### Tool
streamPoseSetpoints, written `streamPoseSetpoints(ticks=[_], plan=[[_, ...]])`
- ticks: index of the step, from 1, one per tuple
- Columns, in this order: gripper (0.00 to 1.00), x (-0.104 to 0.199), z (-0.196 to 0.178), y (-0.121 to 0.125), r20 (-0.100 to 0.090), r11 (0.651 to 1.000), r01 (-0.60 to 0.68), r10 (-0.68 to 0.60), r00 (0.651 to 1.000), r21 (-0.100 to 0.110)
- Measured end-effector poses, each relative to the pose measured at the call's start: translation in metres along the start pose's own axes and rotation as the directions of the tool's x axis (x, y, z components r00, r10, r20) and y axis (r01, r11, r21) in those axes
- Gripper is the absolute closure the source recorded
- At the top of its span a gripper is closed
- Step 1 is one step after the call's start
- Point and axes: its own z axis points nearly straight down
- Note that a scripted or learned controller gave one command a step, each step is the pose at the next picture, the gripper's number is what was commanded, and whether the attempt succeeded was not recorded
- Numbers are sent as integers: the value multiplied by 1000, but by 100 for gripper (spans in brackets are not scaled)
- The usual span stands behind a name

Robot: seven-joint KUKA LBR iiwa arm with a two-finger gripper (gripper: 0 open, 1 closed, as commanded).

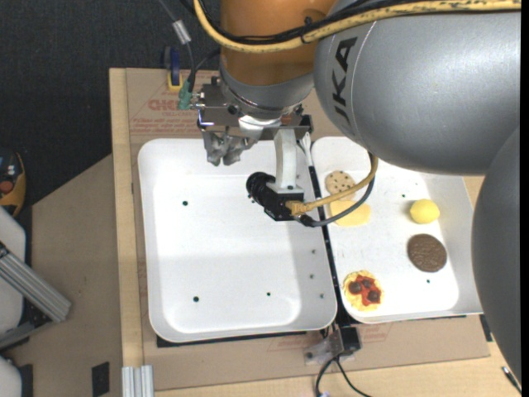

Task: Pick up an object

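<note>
My gripper (223,150) hangs over the far edge of the left white bin (215,263), under the orange band of the arm, and nothing shows in it. The objects all lie in the right bin (463,222): a pale speckled cookie (337,181), a flat yellow slice (355,216), a yellow lemon-like ball (424,212), a dark brown disc (427,252) and a small yellow piece with red topping (364,290). The gripper is well to the left of them, on the other side of the divider between the bins.
A black cable fitting (269,195) with an orange tip dangles from the arm over the left bin near the divider. The big grey arm body covers the upper right, including part of the right bin. Brown board surrounds both bins.
</note>
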Motion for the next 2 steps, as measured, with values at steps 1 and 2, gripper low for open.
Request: streamPoseSetpoints(ticks=[1,2], plan=[[100,-6,-16,-12,2,1000,-9,9,1000,-2],[100,-6,-38,-34,1,1000,-8,8,1000,-3]])
